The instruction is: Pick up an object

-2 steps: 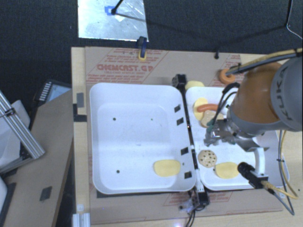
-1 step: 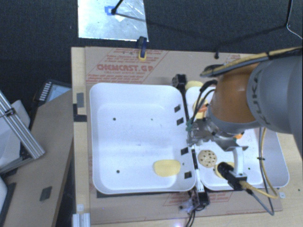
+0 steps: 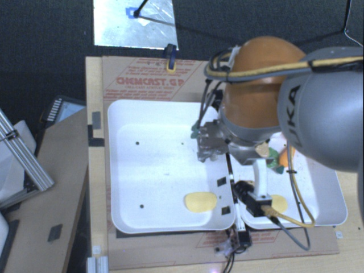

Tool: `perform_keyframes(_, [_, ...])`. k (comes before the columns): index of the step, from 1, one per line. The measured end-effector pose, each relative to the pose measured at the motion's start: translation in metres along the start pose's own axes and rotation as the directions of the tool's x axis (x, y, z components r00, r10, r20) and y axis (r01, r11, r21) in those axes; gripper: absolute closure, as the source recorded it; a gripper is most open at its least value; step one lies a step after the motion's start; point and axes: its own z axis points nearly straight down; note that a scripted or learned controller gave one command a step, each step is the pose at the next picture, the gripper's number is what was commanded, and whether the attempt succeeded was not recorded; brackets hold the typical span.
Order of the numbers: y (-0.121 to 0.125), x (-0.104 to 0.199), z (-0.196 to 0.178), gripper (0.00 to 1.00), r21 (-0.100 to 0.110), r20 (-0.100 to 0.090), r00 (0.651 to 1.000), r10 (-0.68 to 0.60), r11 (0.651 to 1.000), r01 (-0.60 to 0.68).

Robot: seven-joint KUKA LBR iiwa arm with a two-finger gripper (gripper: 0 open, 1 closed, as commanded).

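Observation:
A flat pale yellow object (image 3: 200, 202) lies near the front edge of the left bin (image 3: 142, 169). My gripper (image 3: 206, 148) hangs over the right side of that bin, close to the divide between the bins, well behind the yellow object and apart from it. The arm's orange band (image 3: 259, 84) and grey body cover much of the right bin (image 3: 327, 201). Beside the arm in that bin, a green and orange item (image 3: 277, 158) and a small tan piece (image 3: 262, 150) peek out. Another yellow object (image 3: 278, 202) sits at that bin's front.
Both bins rest on a cardboard sheet (image 3: 148, 75) held by a yellow and blue clamp (image 3: 170, 58) at the back. A black cable with a yellow connector (image 3: 267, 209) hangs across the divide at the front. A metal rail (image 3: 23, 158) stands at the left.

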Motion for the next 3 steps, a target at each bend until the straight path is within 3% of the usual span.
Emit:
perform_keyframes(1, [0.008,0.042,-0.090,1.00,-0.001,0.000,1.000,0.005,1.000,-0.005])
perform_keyframes(2, [0.035,0.110,0.052,1.00,0.017,0.007,1.000,0.006,1.000,-0.006])
perform_keyframes(3, [0.001,0.108,-0.077,1.00,0.000,-0.001,1.000,0.008,1.000,-0.008])
